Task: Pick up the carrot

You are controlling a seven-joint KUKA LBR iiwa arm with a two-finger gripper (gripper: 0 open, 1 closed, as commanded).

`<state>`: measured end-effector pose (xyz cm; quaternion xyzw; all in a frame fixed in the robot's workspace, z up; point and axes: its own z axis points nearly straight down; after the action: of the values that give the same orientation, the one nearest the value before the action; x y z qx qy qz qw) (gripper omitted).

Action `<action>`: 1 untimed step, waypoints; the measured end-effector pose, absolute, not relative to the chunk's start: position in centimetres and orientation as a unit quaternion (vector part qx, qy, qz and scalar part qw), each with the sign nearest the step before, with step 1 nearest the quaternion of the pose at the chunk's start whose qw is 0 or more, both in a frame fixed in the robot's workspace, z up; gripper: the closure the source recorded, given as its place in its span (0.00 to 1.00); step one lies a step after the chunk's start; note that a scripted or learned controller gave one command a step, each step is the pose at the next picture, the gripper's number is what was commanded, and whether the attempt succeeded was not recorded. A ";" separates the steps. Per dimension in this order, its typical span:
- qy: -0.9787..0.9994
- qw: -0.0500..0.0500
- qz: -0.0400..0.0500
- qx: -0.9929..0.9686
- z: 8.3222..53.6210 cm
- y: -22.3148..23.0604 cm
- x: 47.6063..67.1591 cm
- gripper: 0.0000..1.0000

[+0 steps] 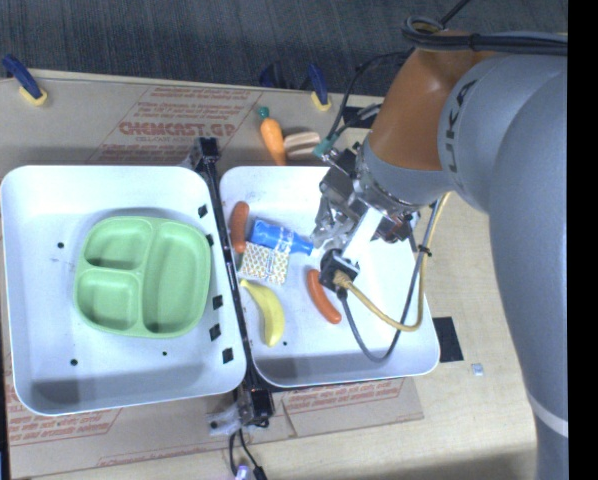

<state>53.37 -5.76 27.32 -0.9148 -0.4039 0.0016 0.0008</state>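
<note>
Camera view. Carrot [271, 139]: not yet picked; lies on the cardboard [179, 118] beyond the right bin's [409, 353] far rim, beside a bun-like piece. My pincer [331, 236]: inside the right bin, over the blue can [277, 236], well apart from the carrot; whether apart or together, I cannot tell. Cardboard print reads roughly "CHEMCAST GP".

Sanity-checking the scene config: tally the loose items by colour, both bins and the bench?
Orange/red: 3, carrot on bench, sausage, sausage
Yellow: 1, banana
Blue: 1, can
Green: 1, divided plate
Tan: 1, bun
Patterned: 1, cracker
Total: 8
</note>
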 end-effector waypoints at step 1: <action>-0.358 0.001 0.002 -0.934 33.7 -3.8 49.1 1.00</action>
<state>49.08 -3.78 33.71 -0.9336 -0.3582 0.0018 0.0013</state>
